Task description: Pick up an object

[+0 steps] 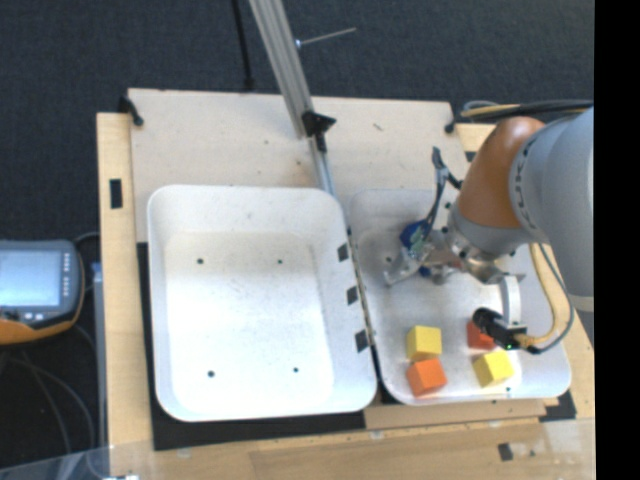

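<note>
Arm reaches in from the right, low over the right bin (560, 368); the hand (425, 258) sits in the bin's upper half, hidden among cables and bracket parts, so I cannot tell whether it is apart, together, or clamped on anything. A blue thing (414, 235) lies just beside the hand, too blurred to say if it is touching or gripped. Other candidates sit well apart from the hand, toward the bin's lower edge: a yellow block (424, 341) just above an orange block (427, 375), nearly touching; a second yellow block (493, 368) to their right; a red block (480, 335) partly covered by a black fitting on the arm. The left bin (170, 268) is a shallow white tray with rounded corners, speckled floor. Blocks look hard, matte, square-edged, probably easy to pinch on flat faces. Judgement: the step is closing in on a target. To do it well, centre over one piece, line up with two flat sides, come straight down, and avoid the paired blocks, whose closeness could jam a descent. The bin wall near the blue thing could get in the way. Pale tabletop (220, 128) beneath.
</note>
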Robot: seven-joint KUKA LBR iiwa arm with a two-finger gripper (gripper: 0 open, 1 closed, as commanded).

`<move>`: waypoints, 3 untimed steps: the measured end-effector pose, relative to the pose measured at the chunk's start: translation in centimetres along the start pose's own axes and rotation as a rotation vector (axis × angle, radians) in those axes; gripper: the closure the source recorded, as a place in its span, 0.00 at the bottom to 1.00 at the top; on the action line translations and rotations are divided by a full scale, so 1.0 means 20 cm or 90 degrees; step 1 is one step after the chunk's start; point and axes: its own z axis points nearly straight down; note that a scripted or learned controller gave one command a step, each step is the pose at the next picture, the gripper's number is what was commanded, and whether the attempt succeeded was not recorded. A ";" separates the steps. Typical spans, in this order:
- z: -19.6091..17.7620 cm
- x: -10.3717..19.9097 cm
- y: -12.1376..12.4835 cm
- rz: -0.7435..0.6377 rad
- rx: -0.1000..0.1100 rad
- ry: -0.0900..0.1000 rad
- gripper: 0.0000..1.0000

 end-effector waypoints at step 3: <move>-0.02 -0.05 0.43 0.002 0.001 -0.002 1.00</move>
